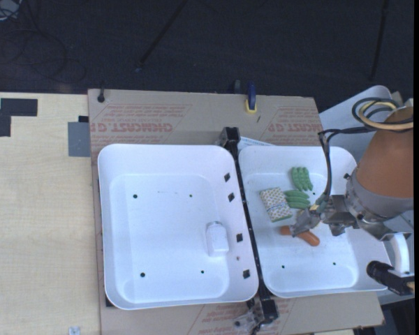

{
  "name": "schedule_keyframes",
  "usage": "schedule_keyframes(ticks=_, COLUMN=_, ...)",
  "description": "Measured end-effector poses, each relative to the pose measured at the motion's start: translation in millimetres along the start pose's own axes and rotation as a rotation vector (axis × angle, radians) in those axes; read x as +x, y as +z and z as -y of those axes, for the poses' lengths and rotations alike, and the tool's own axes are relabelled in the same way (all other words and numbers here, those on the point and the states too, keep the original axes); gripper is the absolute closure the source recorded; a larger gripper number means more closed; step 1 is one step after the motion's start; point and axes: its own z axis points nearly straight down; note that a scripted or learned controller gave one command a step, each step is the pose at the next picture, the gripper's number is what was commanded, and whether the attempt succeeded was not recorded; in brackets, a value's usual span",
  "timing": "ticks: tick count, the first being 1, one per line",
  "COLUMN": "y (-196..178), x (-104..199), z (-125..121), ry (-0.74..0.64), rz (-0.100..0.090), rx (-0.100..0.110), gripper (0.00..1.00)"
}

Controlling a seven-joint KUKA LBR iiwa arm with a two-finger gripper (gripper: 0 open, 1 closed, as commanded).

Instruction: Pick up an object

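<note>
Cardboard sheet (195, 121) under two white bins (126, 160), pale wooden bench (35, 222).

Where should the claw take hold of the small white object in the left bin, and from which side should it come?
Probably from straight above. The small white object lies flat and alone on the floor of the left bin, longer up-down in the view than wide. Closing the claw across its narrow width, near the middle, looks best, since both long sides are free of the walls.

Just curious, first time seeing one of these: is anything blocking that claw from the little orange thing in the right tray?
Nothing visible. The tool hangs just above the orange piece, with only bare tray around it.
</note>
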Motion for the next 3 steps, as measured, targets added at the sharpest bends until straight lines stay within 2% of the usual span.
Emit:
schedule_keyframes(ticks=1, y=-56, x=-62, z=-52, ry=0.002, rz=0.006, rx=-0.011, gripper=0.0)
schedule_keyframes(ticks=2, y=5, x=36, z=-41, ry=-0.008, rz=-0.005, rx=0.005, gripper=0.0)
schedule_keyframes(ticks=3, y=-8, x=30, z=-41, ry=0.001, rz=0.0, rx=0.001, gripper=1.0)
